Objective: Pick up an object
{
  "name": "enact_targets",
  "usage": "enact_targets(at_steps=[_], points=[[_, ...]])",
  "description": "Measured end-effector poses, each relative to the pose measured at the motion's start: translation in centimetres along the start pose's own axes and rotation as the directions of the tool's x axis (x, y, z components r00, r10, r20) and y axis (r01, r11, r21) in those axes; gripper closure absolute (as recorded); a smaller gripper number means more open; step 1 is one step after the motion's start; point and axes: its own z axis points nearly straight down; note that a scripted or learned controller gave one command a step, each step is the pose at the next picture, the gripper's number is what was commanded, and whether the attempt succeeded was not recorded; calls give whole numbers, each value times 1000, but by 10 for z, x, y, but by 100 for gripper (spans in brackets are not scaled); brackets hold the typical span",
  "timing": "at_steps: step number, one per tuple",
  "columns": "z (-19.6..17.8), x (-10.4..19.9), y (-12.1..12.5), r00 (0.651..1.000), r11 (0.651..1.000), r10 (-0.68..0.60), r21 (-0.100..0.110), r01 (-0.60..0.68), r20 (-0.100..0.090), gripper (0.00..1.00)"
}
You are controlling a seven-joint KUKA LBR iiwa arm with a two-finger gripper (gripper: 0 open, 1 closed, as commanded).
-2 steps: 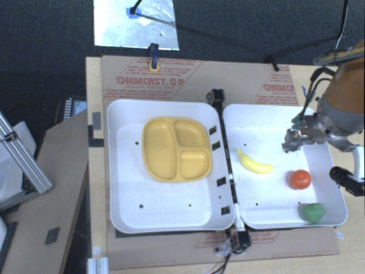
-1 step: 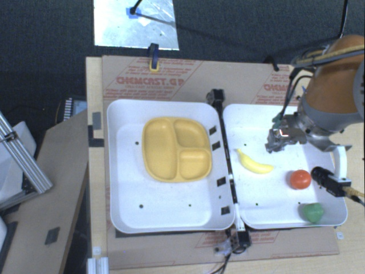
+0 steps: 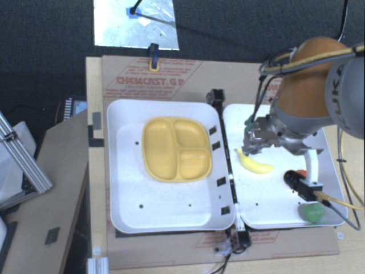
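Observation:
A yellow banana [image 3: 255, 164] lies in the right bin [image 3: 268, 213], near its left side. My gripper [image 3: 248, 147] hangs from the grey and orange arm, directly above the banana's left end and very close to it. Nothing shows as lifted or held. A small green round object [image 3: 312, 212] rests near the front right corner of the same bin.
The left bin [image 3: 128, 204] holds a yellow divided plate [image 3: 175, 148] at its centre. A black divider strip [image 3: 222, 153] with clips runs between the two bins. The arm's bulk covers the back right part of the right bin.

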Motion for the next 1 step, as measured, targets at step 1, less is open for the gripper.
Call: enact_targets(at_steps=[1], points=[[0,60,-3,1000,1000,0,0,0,0,100]])
